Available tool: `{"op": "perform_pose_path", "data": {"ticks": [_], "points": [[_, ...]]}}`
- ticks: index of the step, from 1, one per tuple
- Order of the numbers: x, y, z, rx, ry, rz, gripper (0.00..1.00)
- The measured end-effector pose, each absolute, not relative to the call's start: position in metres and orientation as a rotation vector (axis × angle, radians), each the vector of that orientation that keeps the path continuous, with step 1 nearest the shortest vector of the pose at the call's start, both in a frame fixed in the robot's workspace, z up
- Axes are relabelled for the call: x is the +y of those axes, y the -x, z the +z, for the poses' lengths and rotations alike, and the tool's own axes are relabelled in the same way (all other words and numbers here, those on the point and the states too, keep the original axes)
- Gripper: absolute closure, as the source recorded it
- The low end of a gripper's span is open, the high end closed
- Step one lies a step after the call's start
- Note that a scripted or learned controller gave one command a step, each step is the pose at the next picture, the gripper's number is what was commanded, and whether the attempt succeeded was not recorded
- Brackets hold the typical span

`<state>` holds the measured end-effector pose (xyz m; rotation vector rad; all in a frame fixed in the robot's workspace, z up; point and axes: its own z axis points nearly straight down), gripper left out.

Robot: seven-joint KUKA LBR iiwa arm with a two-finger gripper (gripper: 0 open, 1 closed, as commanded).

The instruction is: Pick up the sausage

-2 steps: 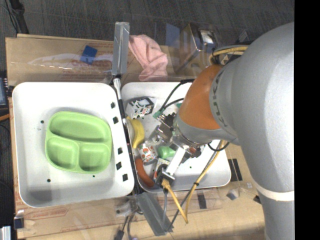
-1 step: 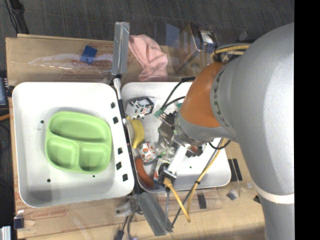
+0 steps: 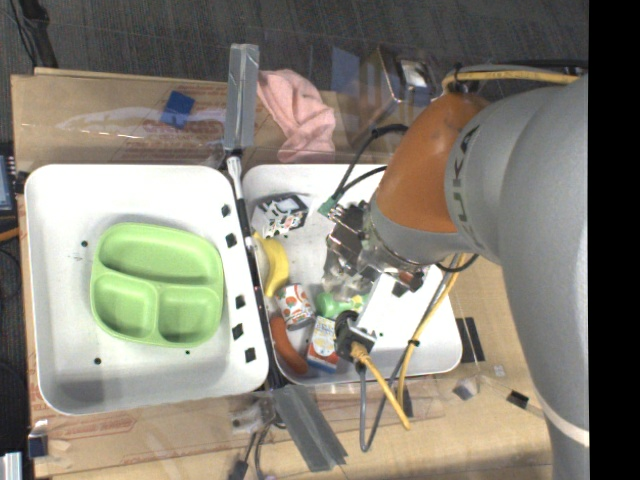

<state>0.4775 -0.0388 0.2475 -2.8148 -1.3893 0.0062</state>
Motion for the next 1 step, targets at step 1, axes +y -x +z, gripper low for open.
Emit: {"op": "perform_pose_path", "data": {"ticks": [1], "points": [[0.0204,-0.4754,0.188,-1.546,2.73,0.015,1.0]]}}
